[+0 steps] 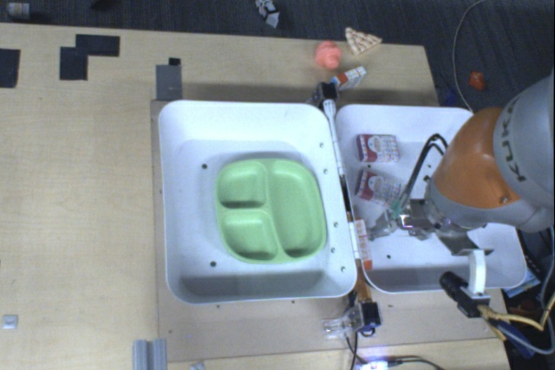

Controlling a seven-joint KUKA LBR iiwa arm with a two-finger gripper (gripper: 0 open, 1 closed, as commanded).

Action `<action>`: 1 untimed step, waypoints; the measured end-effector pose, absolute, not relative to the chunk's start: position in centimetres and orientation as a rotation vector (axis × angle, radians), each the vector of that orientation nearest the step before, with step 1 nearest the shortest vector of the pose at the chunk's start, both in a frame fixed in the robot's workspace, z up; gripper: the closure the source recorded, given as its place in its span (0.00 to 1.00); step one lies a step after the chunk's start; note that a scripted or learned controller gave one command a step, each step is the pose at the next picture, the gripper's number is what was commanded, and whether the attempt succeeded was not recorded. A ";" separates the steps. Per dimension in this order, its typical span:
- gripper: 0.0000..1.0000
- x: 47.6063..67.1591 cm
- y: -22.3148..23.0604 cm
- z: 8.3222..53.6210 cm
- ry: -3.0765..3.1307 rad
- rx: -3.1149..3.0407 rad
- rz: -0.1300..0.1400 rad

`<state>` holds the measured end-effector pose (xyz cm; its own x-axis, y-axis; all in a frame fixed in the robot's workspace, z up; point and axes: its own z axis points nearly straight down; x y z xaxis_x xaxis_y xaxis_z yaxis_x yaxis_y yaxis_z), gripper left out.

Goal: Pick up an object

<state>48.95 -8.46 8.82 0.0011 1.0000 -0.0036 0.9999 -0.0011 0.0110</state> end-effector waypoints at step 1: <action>1.00 49.2 -8.4 9.9 2.213 2.211 0.014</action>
